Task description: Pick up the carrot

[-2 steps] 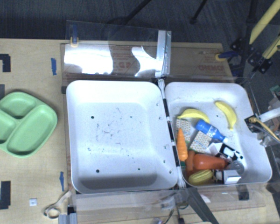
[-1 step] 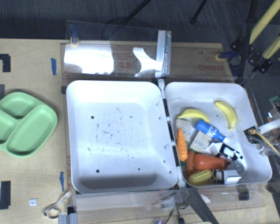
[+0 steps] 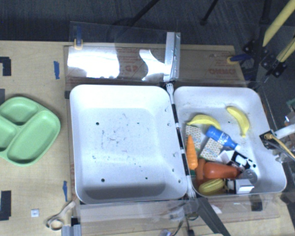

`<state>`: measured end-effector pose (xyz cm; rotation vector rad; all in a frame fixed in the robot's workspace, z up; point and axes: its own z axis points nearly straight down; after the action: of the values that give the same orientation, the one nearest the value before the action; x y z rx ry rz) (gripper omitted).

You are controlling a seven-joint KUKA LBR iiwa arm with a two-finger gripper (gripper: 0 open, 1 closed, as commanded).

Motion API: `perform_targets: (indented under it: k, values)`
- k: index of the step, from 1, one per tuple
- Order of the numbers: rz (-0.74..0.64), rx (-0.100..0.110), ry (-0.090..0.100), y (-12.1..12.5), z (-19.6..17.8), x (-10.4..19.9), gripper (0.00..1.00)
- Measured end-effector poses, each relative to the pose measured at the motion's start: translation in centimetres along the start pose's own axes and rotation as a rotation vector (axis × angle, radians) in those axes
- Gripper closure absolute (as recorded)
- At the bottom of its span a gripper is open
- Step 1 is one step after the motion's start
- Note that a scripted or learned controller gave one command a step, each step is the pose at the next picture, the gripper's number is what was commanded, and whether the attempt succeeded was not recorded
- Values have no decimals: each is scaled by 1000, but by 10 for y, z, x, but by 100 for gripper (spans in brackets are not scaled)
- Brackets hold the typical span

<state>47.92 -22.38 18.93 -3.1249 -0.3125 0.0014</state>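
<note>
Gripper: two-finger gripper (image 3: 246, 167) sits low in the lower right of the frame, inside the right bin, down among the clutter; black and white parts visible, can't tell how the fingers stand.
Carrot: slim orange carrot (image 3: 191, 153) lies lengthwise along the left wall of the shallow white right bin (image 3: 214, 96), lower centre-right of the frame, apart from the gripper.
Neighbours: blue-and-white plastic bottle (image 3: 221, 137) just right of the carrot, resting on a checkered cloth (image 3: 202, 140); chunky red-orange pepper-like toy (image 3: 217, 170) just below-right of the carrot, touching the gripper area; yellow lemon-shaped toy (image 3: 211, 185) at the bin's bottom edge.
Bananas: two yellow bananas (image 3: 240, 119) in the upper half of the right bin.
Left bin: shallow white left bin (image 3: 123, 141), centre frame.
Bench: green divided plastic plate (image 3: 22, 131) at far left.
</note>
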Motion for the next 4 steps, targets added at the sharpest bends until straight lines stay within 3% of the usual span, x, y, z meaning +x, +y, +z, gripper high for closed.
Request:
perform_targets:
  k: [2,4]
  values:
    - [-69,3,-2,-2,5,1,100]
    - [0,0,-1,1,-20,0,100]
